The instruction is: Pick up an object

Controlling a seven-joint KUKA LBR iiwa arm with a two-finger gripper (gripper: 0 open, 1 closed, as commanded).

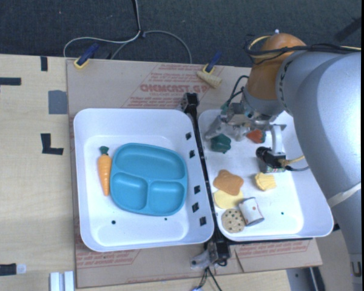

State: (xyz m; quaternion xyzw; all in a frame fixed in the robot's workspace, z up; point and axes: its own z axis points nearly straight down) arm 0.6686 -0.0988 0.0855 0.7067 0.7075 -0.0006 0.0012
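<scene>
Carrot (pixel 104 171) left of tray (pixel 148 179) in left bin (pixel 133 119)

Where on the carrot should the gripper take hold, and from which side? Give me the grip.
Grip the carrot across the middle of its orange body, coming straight down from above. It lies flat and lengthwise in the left bin, green top toward the far edge, squeezed between the bin wall and the blue plate, so side approaches look cramped.

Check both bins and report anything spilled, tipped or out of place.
Little stands out. A small can in the right bin lies on its side, against a cookie. In the left bin, the carrot lies beside the blue plate, not on it. The gripper is over the right bin, by a dark green toy.
</scene>
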